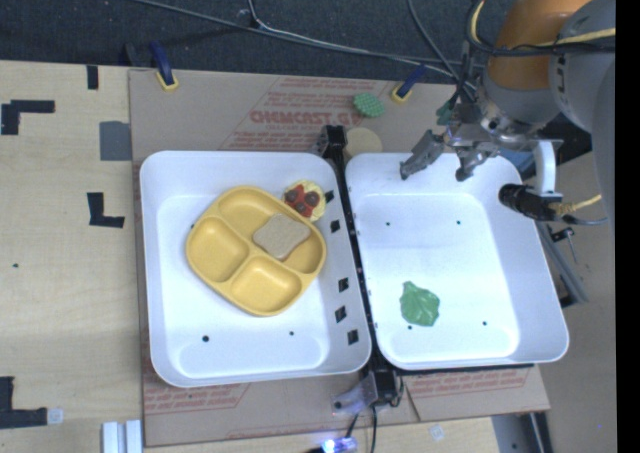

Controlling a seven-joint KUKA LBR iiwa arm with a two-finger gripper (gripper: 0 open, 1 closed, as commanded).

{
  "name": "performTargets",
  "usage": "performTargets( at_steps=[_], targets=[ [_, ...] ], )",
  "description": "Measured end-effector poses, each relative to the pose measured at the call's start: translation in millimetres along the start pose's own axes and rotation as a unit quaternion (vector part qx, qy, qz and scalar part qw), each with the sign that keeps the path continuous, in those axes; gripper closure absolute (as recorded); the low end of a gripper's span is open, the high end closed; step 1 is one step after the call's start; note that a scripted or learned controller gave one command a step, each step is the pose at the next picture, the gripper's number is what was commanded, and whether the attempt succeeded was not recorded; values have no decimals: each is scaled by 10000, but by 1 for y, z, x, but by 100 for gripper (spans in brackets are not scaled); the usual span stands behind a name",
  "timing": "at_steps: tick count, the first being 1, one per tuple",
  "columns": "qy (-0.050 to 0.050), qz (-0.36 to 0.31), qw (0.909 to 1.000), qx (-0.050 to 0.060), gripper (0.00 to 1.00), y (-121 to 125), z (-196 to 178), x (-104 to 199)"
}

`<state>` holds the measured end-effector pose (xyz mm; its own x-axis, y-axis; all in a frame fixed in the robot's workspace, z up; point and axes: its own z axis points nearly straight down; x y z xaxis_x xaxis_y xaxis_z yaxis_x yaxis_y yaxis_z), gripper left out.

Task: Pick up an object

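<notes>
Hanging at upper right of frame: gripper [440, 166], over back rim of right bin [520, 336]. Two dark fingers spread apart, nothing between them, so open and holding nothing. Arm [545, 21] cut off by top and right frame edges; wrist detail partly lost among cables.

Objs counted: 2 white bins, side by side at centre. Right bin: 1 green lump [419, 304], lower centre of that bin, well apart from gripper; shape hard to read, maybe a leafy toy. Left bin [165, 341]: 1 yellow divided tray [225, 251], w/ 1 tan square slice [281, 235] resting across its compartments, right of tray's middle. 1 small red and yellow item [304, 198] at tray's upper right corner; too small to ID, can't tell if on tray or just beside it.

Outside bins: 1 green round bit [368, 104] on cardboard, upper centre, blurry. 2 blue-yellow clamps [161, 68] on cardboard's back edge.
</notes>
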<state>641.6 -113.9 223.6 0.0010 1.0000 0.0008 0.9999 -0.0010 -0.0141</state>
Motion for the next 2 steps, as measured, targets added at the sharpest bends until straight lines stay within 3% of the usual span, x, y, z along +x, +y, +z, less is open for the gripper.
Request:
performTargets(
  at_steps=[1, 2],
  targets=[
    [-7, -14, 10000, -63, 0, 2, -7, 0],
    [-3, -12, 10000, -34, 0, -4, 51, 9]
  ],
)
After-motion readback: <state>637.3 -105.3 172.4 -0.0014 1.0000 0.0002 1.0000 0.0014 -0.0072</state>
